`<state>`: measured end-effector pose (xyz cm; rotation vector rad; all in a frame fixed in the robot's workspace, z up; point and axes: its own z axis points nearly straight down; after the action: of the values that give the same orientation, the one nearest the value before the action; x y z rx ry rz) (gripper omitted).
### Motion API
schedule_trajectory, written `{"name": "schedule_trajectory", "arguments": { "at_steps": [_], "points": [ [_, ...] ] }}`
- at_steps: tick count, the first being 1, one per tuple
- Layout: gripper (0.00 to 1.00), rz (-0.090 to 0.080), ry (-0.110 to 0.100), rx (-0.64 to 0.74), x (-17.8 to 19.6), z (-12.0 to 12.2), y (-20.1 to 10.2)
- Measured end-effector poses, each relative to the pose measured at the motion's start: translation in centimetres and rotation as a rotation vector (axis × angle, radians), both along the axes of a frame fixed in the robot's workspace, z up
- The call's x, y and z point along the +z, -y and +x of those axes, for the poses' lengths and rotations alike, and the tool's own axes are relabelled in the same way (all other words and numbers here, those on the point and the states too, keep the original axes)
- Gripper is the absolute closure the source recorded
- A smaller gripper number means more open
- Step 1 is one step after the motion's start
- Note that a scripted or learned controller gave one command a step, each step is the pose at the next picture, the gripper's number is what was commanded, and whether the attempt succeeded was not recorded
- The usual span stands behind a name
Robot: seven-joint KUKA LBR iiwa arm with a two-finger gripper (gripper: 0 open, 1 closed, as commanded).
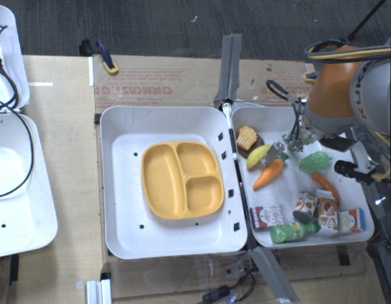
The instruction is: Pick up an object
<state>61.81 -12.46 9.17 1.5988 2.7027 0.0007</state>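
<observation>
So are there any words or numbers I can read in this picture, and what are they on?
Red print on the cardboard sheet behind the bins: it looks upside down and too blurred to read for certain.
Labels on the small cartons in the right bin: too small and blurred to read.
Can label: too blurred to read.
Yellow divided plate: no text on it.

Orange carrot (268, 174) lies slantwise beside banana (257, 156), right bin (366, 232).
</observation>
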Motion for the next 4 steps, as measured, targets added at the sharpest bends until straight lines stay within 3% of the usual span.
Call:
{"name": "schedule_trajectory", "arguments": {
  "at_steps": [1,2,3,4],
  "points": [
    [0.0,-0.001,0.001,-0.101,1.2,0.4,4.6],
    [0.0,0.0,-0.002,-0.137,0.0,-3.2,-1.6],
    [1.0,0.0,-0.001,-0.141,0.9,-3.2,-1.4],
    [0.0,0.0,-0.001,-0.141,0.9,-3.2,-1.4]
  ]
}}
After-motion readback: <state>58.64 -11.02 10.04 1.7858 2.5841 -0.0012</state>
